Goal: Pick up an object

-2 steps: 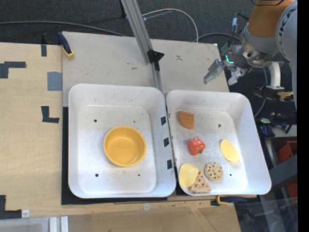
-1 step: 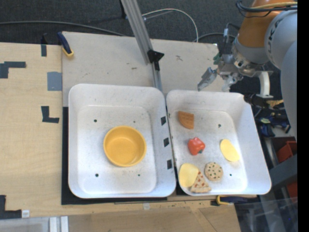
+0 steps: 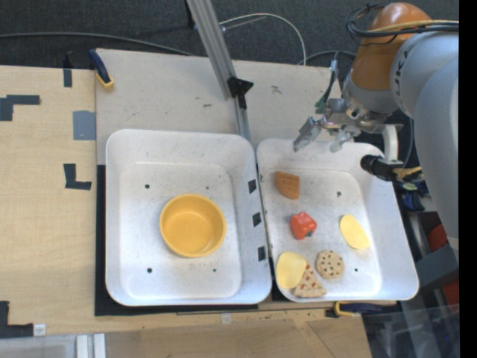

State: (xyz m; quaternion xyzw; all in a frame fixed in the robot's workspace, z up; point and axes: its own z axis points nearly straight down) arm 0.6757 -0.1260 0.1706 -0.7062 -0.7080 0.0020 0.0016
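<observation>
The grey arm [image 3: 417, 73] with its orange band is reaching in from the right, and its gripper [image 3: 319, 136] is hanging over the far edge of the right bin [image 3: 387, 274]. The fingers [image 3: 302, 139] are standing spread apart with nothing between them; one is pointing toward the left and the other is sitting nearer the arm.

The right bin is carrying the pickable objects. A brown bread-like piece [image 3: 288, 185] is lying nearest the gripper, just below it in the picture and apart from it. A small red pepper-like piece [image 3: 302, 225] is sitting near the middle of the bin. A pale yellow oval slice [image 3: 355, 232] is lying to its right, close to the bin's right wall. Along the near edge, a yellow round piece [image 3: 290, 269] is touching a pizza-like wedge [image 3: 309, 284] (the wedge seems to be overlapping its lower right side), and a round cookie with dark spots [image 3: 329, 263] is sitting just beside the wedge.

The left bin [image 3: 127, 162] is holding a yellow bowl [image 3: 192, 224], standing upright a little left of the bin's middle. Both bins are sitting side by side on the desk [image 3: 37, 170], their inner walls touching. A slanted metal post [image 3: 216, 43] is crossing the far part of the desk behind the bins, and cables are running across the dark floor beyond.
</observation>
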